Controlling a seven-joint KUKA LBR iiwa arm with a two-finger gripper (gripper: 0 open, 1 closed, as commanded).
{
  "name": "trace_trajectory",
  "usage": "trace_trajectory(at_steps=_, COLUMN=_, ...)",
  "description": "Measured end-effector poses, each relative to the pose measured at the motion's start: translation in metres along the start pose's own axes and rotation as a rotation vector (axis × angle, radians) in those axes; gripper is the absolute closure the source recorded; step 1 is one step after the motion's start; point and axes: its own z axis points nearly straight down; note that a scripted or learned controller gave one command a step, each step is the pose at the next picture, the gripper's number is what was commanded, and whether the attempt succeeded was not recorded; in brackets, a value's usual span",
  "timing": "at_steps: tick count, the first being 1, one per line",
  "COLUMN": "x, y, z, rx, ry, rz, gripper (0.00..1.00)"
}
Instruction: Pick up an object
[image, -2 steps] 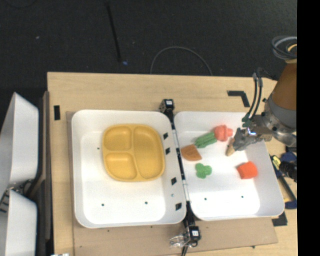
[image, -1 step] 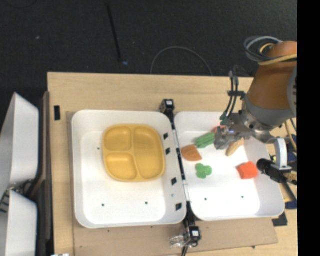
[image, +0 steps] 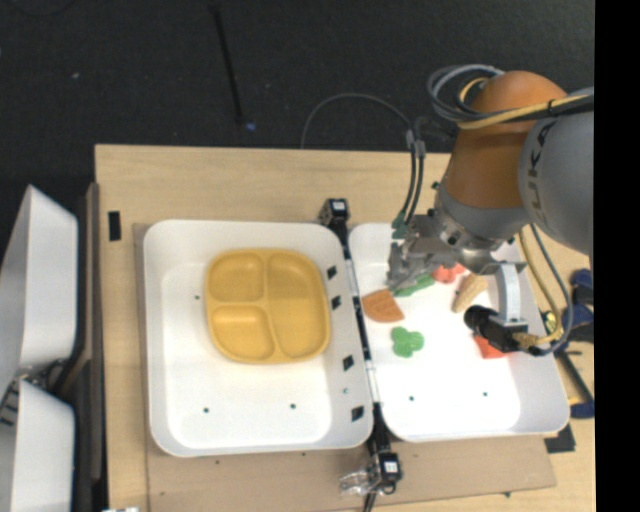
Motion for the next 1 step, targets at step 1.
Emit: trace_trajectory(at_steps=1, x=0.0531, y=0.0151, z=-0.0067, rx=-0.001, ry=0.002, rz=-0.002, gripper=1.0)
